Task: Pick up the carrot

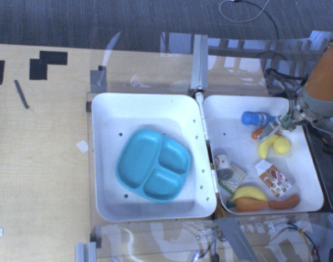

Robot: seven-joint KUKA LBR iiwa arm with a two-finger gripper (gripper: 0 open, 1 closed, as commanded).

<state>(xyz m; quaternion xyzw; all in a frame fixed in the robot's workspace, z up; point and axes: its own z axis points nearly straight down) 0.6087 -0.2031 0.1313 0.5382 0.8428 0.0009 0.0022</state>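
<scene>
The carrot (249, 204), orange and long, lies at the front edge of the right bin (308, 162), just under a yellow banana (249, 192). My gripper (280, 123) is low at the back right of that bin, far from the carrot. It sits between a blue bottle (255, 118) and a yellow lemon (277, 145), with a small orange-red piece (259, 133) just to its left. The view shows nothing clearly held in it.
A reddish-brown sausage (285, 202) lies right of the carrot, and a white and orange carton (273, 178) sits above it. A small can (223, 164) rests near the divider. The left bin (106, 146) holds a blue divided plate (154, 164).
</scene>
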